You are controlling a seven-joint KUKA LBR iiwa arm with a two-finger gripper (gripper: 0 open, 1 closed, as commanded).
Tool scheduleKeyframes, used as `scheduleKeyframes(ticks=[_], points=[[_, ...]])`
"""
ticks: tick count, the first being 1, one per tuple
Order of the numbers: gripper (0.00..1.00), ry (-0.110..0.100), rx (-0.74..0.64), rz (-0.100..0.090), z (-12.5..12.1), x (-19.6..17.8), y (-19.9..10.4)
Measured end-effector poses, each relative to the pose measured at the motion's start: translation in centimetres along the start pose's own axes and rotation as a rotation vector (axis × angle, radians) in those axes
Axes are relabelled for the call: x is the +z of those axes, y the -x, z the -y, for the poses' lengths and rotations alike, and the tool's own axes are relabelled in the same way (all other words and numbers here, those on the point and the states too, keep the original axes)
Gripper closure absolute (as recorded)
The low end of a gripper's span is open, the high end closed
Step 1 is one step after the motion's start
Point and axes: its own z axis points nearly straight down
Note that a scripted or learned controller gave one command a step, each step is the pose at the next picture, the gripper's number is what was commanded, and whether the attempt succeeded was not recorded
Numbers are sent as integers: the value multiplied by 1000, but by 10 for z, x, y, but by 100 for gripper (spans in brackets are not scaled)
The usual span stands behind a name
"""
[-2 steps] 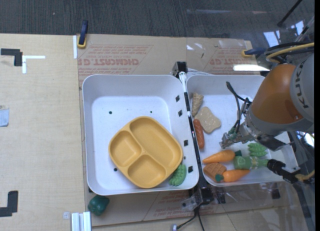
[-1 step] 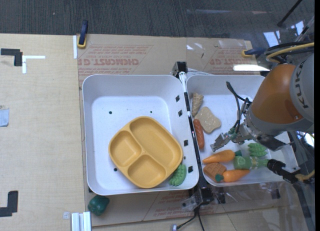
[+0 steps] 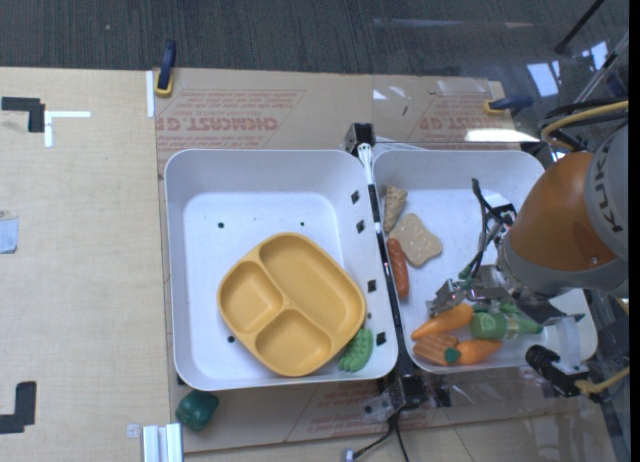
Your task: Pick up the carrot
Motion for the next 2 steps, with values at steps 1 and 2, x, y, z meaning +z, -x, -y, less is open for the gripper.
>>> scheduleKeyframes(ticks=[1, 2], points=[[100, 5, 6, 3, -2, -9, 2], [0, 5, 6, 3, -2, -9, 2]])
